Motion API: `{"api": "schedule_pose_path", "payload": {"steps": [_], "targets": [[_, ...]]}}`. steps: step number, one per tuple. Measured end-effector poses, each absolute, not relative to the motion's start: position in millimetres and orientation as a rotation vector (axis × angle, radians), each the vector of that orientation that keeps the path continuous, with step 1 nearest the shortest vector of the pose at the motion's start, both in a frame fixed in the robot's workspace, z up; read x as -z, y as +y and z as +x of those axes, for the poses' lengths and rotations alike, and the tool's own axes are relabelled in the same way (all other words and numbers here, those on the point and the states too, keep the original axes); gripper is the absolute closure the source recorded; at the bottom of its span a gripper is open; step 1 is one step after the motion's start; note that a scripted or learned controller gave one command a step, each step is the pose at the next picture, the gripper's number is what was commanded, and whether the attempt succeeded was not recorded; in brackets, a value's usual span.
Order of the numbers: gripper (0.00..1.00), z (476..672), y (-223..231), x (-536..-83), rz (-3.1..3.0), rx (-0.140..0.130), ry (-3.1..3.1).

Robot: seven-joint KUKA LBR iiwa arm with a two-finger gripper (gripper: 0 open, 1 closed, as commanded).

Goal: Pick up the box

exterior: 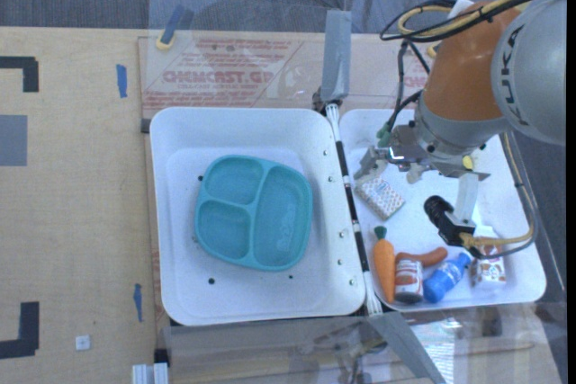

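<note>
The box (380,197) is small and white with a dotted pattern. It lies tilted in the right bin (526,220), close to that bin's left wall. My gripper (393,168) hangs just above the box's far end, under the grey and orange wrist. Its fingers (369,165) stand apart, open, and nothing is between them. The box rests on the bin floor, just clear of the fingertips.
The left bin (171,148) holds a teal divided plate (255,212). In the right bin's near end lie a carrot (384,269), a small can (408,278), a sausage (432,255), a blue bottle (446,276) and a small packet (490,271).
</note>
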State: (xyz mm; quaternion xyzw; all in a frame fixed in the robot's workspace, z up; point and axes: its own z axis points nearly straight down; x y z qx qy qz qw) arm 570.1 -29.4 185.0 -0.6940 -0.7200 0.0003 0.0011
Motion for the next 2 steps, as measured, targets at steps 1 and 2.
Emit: {"api": "schedule_pose_path", "payload": {"steps": [1, 2], "targets": [[0.0, 536.6, -58.2, -184.4, -2.216, -0.002, -2.224], [0.0, 551.9, -103.9, -88.9, -2.085, 0.011, -2.358]]}}
